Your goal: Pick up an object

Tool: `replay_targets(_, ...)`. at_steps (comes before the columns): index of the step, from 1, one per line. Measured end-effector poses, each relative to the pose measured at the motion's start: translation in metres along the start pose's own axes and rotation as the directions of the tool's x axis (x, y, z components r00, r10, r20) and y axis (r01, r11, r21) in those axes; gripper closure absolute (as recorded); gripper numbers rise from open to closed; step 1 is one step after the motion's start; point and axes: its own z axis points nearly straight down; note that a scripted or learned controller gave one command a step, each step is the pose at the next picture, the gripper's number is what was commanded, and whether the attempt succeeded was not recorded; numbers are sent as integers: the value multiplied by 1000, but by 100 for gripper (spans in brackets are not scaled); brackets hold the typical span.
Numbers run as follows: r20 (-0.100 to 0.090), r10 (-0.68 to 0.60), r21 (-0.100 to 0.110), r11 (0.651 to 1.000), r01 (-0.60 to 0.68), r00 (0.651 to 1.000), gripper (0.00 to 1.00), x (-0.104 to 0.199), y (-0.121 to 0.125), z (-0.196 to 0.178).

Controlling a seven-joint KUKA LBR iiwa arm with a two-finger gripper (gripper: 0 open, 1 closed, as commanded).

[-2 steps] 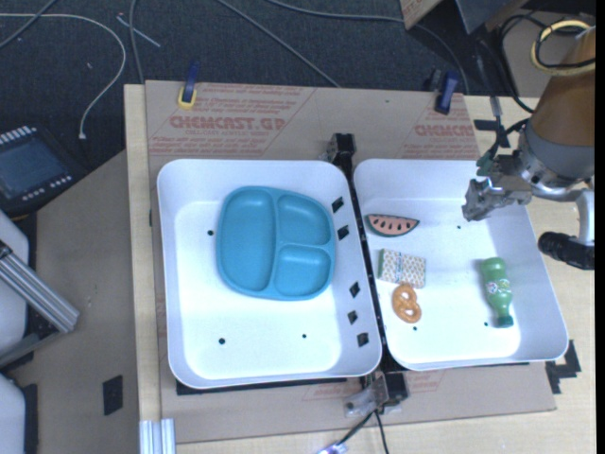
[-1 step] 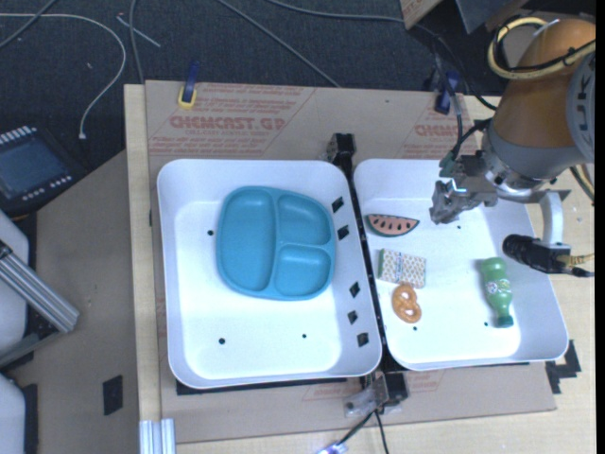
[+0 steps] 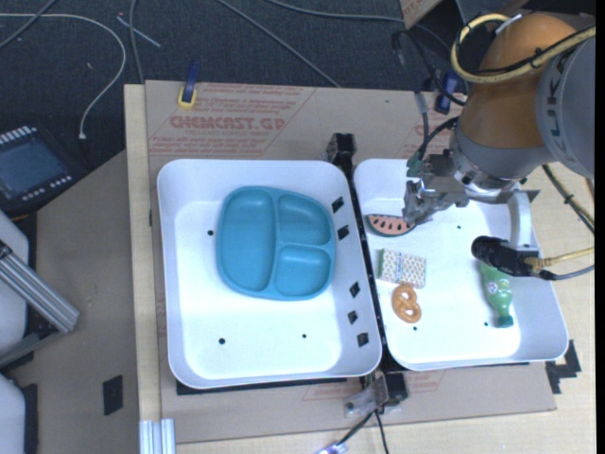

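Reddish-brown watermelon-slice toy (image 3: 386,224) lies at upper left of the right white bin (image 3: 529,340), w/ the arm's jaws (image 3: 416,211) right at its edge; can't tell if open or clenched. Nearby: checkered cracker (image 3: 402,268), brown pretzel (image 3: 406,304), green bottle (image 3: 498,296). Left bin (image 3: 189,334) has a blue divided plate (image 3: 276,242).

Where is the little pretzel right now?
The pretzel lies in the right-hand bin, close to its left wall, just below the small patterned packet and left of the green bottle.
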Motion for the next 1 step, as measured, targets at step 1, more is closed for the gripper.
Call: replay_targets(1, -1, 0, 3, 1000, 0, 1000, 100, 57, -19, 8)
